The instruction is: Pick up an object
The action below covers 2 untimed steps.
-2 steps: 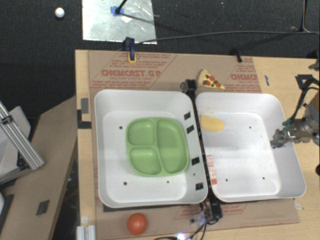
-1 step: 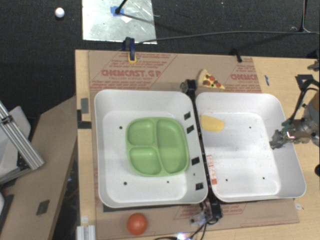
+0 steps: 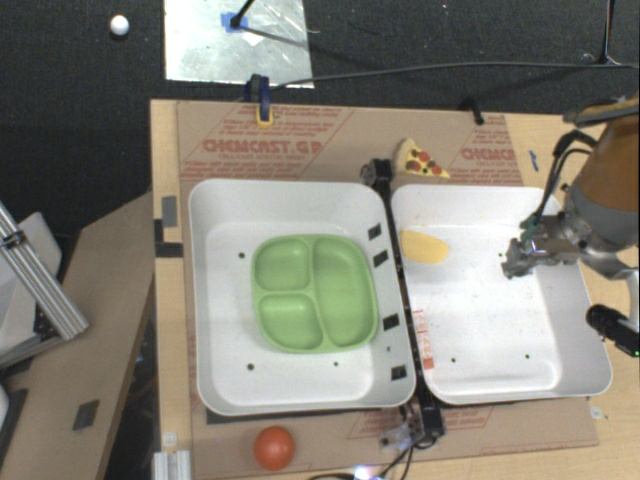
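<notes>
A flat yellow oval piece (image 3: 425, 247) lies in the right bin (image 3: 500, 368), near its back left corner. My gripper (image 3: 519, 259) hangs over the right side of that bin, about a hand's width to the right of the yellow piece and apart from it. A green divided plate (image 3: 313, 292) rests in the middle of the left bin (image 3: 220, 368). Nothing shows between my gripper's fingers.
A toy pizza slice (image 3: 420, 160) lies on the cardboard behind the bins. An orange-red ball (image 3: 273, 447) sits on the bench in front of the left bin. A black divider with clips (image 3: 392, 268) runs between the bins. The arm's grey body (image 3: 605, 198) fills the right edge.
</notes>
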{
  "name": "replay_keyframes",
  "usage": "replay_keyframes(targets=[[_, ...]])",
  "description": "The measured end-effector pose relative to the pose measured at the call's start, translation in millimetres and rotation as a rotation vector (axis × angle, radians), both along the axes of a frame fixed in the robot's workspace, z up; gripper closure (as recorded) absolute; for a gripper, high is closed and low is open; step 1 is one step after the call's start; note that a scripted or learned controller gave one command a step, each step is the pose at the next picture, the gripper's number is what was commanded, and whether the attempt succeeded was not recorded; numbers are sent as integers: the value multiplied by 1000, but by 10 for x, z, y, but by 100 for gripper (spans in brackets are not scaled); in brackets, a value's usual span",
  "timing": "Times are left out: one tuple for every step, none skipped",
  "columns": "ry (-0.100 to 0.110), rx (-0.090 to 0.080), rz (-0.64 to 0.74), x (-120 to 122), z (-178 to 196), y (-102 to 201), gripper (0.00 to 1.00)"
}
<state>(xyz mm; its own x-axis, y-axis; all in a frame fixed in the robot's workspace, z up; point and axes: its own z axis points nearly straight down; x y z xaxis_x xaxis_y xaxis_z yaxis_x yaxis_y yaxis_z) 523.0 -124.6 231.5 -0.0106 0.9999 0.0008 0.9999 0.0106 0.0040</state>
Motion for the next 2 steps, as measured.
replay_keyframes(targets=[[1,0,0,129,70,470,100],[1,0,-1,340,63,876,100]])
